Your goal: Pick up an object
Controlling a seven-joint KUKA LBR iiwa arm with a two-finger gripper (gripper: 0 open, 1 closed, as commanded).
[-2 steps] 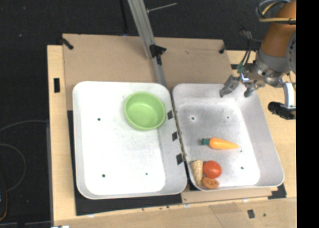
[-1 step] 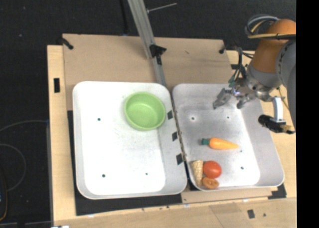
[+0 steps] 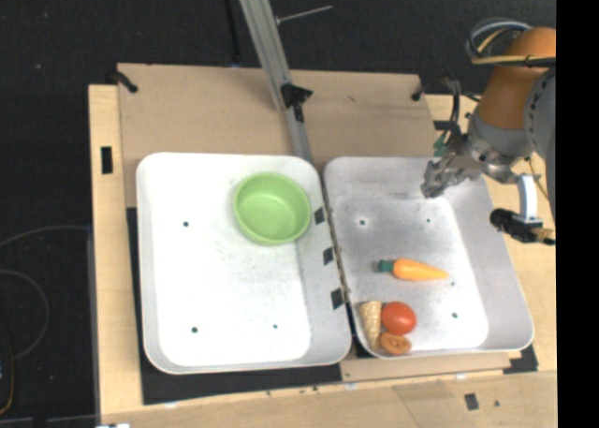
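**Gripper hangs over the right bin's far corner, objects lying near the front**

From the camera above the bench, the arm reaches in from the right, its orange band showing above the wrist. The gripper sits over the far right part of the right bin, its tip pointing down toward the bin floor. Whether it is open or closed cannot be told at this size, and nothing can be seen gripped in it.

The objects in the right bin lie well apart from the gripper, toward the near side. A toy carrot with a green stem end lies on its side around the middle of the bin. Closer to the front edge, a red tomato rests just beside a pale cone-shaped piece, and a small brown item lies touching or almost touching the tomato at the bin's front wall.

In the left bin, a green bowl stands upright near the far right corner. A grey metal pole slants across the bench behind the bins.
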